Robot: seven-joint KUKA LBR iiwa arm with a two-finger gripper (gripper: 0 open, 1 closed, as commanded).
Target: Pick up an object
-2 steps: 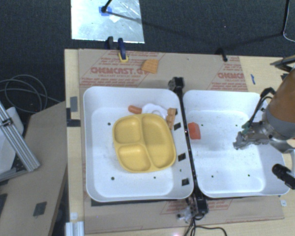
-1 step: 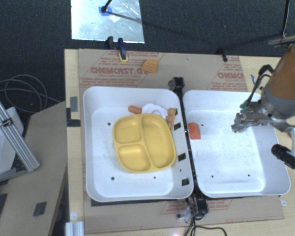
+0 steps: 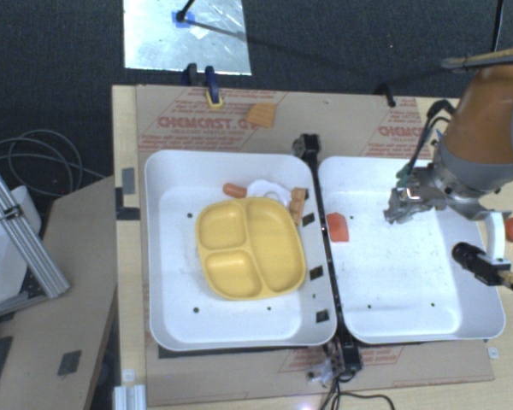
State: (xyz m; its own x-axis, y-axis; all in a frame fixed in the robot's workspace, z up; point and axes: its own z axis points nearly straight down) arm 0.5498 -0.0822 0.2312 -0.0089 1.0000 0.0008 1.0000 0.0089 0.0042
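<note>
In the right bin (image 3: 410, 327), a small orange-red block (image 3: 337, 227) lies by the left wall. The claw (image 3: 399, 209) hangs over that bin's far middle, right of the block and apart from it; I cannot tell its state. The left bin (image 3: 167, 314) holds a yellow divided plate (image 3: 249, 248).

The right bin (image 3: 410, 314) has a wide bare floor, with only a small orange block (image 3: 337, 227) near its left wall; the left bin (image 3: 167, 314) is crowded by a yellow divided plate (image 3: 248, 250), leaving narrow margins along its walls.
</note>
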